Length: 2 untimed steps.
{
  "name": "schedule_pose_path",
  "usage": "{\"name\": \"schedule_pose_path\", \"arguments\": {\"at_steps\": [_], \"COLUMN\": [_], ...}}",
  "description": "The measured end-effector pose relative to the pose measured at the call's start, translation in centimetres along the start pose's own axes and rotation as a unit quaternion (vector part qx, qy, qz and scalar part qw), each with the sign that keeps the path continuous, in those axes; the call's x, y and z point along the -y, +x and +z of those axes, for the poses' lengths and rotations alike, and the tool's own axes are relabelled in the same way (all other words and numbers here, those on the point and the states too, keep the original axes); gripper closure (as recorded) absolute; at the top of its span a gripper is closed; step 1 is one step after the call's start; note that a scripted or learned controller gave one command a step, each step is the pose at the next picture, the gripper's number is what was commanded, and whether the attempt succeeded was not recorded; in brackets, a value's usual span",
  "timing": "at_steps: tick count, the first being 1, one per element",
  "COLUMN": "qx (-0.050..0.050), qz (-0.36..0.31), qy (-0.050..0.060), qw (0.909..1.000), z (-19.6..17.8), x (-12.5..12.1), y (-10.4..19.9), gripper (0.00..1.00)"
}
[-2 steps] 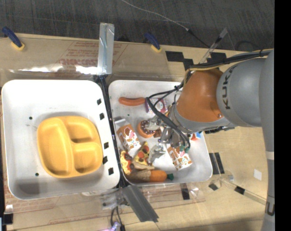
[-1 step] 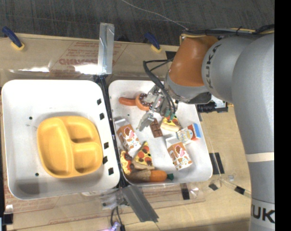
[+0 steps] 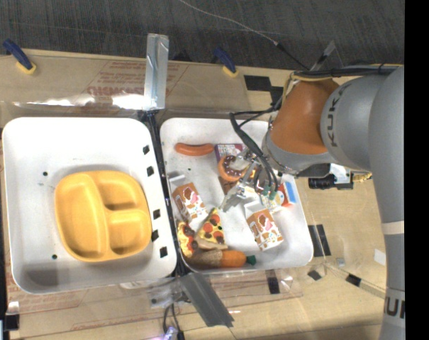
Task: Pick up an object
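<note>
On cardboard-covered bench (image 3: 72, 83): two white bins (image 3: 15, 211), dark floor (image 3: 72, 13) behind.

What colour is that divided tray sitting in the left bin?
Yellow. The divided tray shows plainly in the camera view, lying in the left bin.

End effector (image 3: 237, 195) hovers over toy-filled right bin (image 3: 299, 241).

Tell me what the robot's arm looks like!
The arm is fat, round and grey, with an orange band near the wrist and dark letters on its side. Thin coloured wires run down to its small metal claw.
</note>
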<state>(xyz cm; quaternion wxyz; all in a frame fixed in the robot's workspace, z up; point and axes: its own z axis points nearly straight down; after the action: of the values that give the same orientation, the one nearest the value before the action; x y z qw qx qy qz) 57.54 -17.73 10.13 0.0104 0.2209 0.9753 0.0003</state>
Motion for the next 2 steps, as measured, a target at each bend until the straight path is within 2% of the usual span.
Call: {"name": "schedule_pose_path", "arguments": {"at_steps": [1, 2], "qx": [0.001, 0.003], "qz": [0.083, 0.103], "qy": [-0.002, -0.002], "qw": [0.9965, 0.9947], "z": [0.0, -0.2], "x": [2.2, 4.2], "y": [3.4, 7.5], "gripper": [0.00, 0.00]}}
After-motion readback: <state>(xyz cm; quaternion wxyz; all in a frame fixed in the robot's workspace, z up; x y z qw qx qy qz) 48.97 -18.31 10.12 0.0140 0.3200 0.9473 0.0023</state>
